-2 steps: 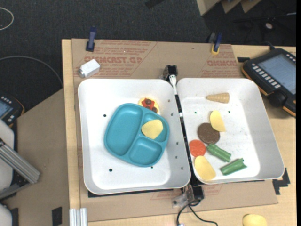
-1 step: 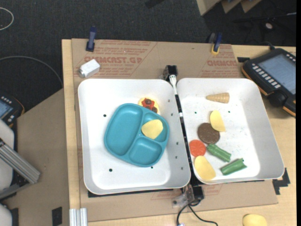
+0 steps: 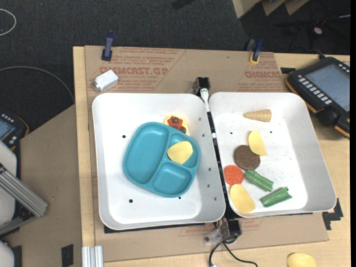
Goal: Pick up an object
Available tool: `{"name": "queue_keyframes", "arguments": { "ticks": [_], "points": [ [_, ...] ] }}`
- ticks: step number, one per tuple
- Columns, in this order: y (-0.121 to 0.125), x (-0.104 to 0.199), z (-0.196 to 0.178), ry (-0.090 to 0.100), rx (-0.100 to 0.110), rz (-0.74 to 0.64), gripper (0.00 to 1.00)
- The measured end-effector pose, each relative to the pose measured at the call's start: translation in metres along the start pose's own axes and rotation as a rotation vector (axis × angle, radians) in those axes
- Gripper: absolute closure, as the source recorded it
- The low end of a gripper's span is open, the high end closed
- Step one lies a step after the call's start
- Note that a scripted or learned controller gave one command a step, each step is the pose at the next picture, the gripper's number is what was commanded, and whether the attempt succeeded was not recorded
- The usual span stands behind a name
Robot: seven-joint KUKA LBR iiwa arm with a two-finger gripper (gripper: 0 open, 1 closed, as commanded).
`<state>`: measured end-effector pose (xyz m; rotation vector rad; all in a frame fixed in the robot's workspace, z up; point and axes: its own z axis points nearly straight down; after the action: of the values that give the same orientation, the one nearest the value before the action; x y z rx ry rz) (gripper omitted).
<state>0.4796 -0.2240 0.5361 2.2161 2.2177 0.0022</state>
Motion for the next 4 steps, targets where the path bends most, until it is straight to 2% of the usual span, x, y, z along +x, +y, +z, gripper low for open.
{"name": "queue_keyframes", "arguments": {
  "ticks": [1, 2, 3, 4],
  "points": [
    [0.000, 0.033, 0.000, 0.003, 0.005, -0.001, 1.00],
    [-0.001, -0.001, 0.066, 0.004, 0.008, 0.004, 1.00],
    [0.000, 0.000, 0.029, 0.000, -0.001, 0.000, 1.00],
    [0.000, 0.000, 0.000, 0.000, 0.000, 0.000, 1.00]
  ]
}}
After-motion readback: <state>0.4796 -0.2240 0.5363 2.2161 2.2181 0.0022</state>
